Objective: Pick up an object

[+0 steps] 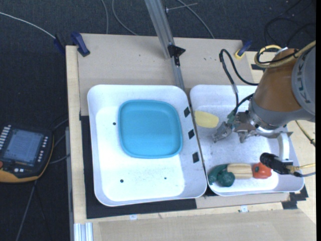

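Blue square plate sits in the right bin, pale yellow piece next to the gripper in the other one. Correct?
Not quite. The camera view shows the blue square plate in the left white bin, not the right. The pale yellow piece lies in the right white bin, beside the gripper, as you said.

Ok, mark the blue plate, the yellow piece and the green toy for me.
blue plate [150,128], camera view, middle of its flat base.
yellow piece [206,118], camera view, centre of its top face.
green toy [221,176], camera view, middle of its rounded body.
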`<state>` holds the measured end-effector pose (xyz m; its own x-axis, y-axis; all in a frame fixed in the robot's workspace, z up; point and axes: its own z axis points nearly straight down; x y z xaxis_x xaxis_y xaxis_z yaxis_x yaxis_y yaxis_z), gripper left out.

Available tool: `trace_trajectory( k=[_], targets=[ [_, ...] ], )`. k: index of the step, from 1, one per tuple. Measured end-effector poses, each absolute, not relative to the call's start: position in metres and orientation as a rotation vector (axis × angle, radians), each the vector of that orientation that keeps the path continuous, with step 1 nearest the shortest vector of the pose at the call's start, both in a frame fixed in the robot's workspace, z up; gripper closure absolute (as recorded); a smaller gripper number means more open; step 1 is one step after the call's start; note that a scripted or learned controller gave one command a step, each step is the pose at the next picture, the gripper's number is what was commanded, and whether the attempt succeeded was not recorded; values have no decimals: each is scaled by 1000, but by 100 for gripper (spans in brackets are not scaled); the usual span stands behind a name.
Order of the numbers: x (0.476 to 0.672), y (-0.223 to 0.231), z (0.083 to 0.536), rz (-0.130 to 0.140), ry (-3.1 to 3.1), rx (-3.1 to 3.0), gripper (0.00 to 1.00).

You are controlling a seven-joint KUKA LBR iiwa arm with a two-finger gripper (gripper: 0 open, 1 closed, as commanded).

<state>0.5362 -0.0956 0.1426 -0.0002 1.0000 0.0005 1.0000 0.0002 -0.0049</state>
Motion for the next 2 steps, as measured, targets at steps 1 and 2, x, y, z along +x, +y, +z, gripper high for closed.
trace_trajectory(
  k=[1, 2],
  targets=[
    [535, -95, 93, 4, -2219, -2219, 0],
    [537, -95, 106, -2, -2222, -2221, 100]
  ],
)
